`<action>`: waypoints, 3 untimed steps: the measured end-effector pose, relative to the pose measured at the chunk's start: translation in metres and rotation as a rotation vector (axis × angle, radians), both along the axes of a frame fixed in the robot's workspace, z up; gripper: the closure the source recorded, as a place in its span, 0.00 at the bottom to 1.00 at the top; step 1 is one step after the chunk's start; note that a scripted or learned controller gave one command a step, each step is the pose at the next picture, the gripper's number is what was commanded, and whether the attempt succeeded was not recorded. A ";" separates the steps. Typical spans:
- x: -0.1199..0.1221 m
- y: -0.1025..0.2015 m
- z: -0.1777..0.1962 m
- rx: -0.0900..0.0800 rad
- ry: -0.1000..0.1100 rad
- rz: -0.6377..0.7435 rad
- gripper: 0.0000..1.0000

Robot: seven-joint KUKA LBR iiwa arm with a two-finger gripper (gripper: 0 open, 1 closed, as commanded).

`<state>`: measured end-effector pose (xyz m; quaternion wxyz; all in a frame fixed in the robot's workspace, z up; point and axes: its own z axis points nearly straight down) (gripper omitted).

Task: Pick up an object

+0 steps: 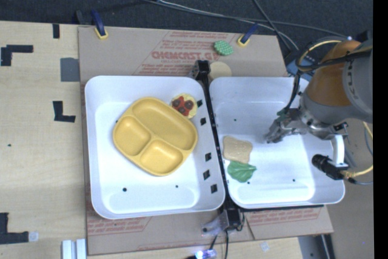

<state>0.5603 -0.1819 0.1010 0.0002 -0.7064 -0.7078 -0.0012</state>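
Observation:
In the right bin (303, 191), a tan slice of bread (237, 148) lies by the left wall, with a green leaf (241, 171) touching its front edge. My gripper (274, 133) hangs low over the middle of this bin, about a hand's width to the right of the bread and apart from it. Nothing shows in its grasp. The left bin (145, 200) holds a yellow divided plate (156, 135), and a small round piece with red toppings (183, 104) sits at the plate's far right corner.
A green dotted disc (223, 47) and a pale round piece (222, 68) lie on the cardboard behind the bins. A black divider (209, 130) runs between the bins. Cables cross the dark floor at the back. The arm's grey body (339, 100) stands over the right bin's right side.

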 end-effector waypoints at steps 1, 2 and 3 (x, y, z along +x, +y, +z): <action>0.002 -0.005 0.043 -0.003 -0.001 -0.001 1.00; 0.002 -0.004 0.086 -0.003 -0.002 0.000 1.00; 0.002 -0.004 0.103 -0.002 0.001 -0.001 1.00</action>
